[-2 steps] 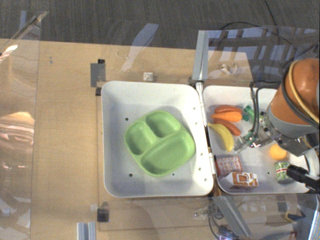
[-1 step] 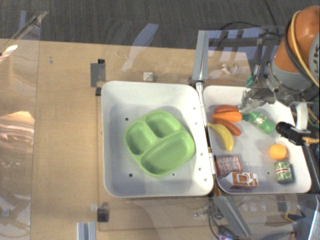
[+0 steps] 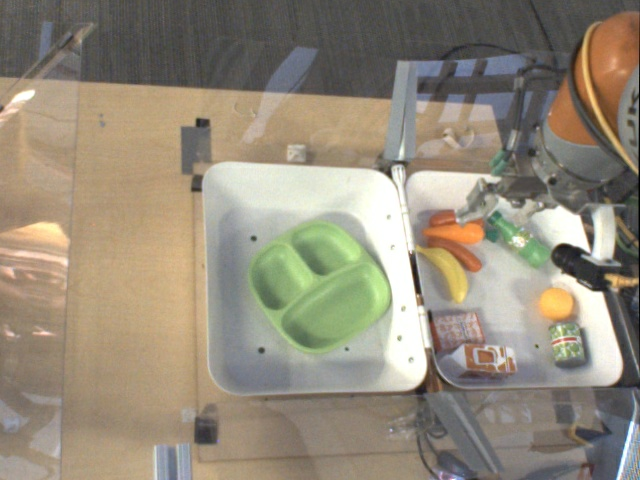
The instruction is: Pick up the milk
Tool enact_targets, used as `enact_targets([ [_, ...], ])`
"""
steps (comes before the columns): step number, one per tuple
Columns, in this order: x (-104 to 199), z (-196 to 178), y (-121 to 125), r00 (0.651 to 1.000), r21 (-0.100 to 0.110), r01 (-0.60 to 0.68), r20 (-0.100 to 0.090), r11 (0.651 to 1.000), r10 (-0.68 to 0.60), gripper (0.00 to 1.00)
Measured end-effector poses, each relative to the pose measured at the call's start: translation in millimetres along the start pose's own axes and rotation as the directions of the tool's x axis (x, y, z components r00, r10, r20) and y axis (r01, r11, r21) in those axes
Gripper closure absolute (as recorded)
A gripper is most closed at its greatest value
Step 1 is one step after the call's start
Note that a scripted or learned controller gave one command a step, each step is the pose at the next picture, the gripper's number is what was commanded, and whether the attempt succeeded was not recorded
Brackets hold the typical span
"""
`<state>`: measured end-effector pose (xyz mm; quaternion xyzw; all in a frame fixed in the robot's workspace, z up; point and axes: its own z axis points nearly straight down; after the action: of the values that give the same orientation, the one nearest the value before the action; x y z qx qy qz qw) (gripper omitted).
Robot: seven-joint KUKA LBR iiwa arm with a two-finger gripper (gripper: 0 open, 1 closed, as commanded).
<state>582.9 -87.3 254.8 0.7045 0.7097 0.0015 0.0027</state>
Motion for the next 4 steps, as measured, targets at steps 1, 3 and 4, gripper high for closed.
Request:
enact_targets([
  [1, -2, 92, -76, 0.994, 0.002, 0.109, -0.002, 0.994, -0.109, 0.00],
  [3, -12, 139, -83, 0.989, -0.027, 0.148, 0.006, 0.989, -0.148, 1.00],
  [4, -11, 154, -84, 0.872, -0.030, 0.489, 0.027, 0.872, -0.488, 1.00],
])
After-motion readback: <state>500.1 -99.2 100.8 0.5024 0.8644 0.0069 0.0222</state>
